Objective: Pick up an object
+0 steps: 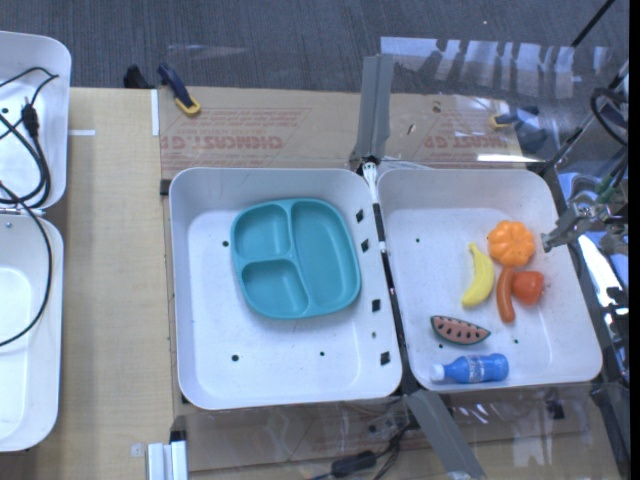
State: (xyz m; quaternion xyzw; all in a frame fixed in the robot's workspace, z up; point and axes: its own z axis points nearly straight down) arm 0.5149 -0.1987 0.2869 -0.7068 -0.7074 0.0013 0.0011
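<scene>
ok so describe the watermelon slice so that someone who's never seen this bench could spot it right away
Look in the right-hand white bin, the one holding toy food, not the one with the teal divided plate. Near its front sits a blue bottle lying on its side; the watermelon slice is just behind it, a flat wedge with red flesh, dark seeds and a green rind.

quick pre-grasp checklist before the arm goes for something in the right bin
1. Targets present in the right bin: pumpkin, banana, tomato, watermelon slice, blue bottle: ok.
2. Banana stands apart from its neighbours: ok.
3. Tomato free of the orange piece beside it: not ok, they touch.
4. Gripper at the bin's right rim, not among the objects: ok.
5. Gripper open: cannot tell.
</scene>
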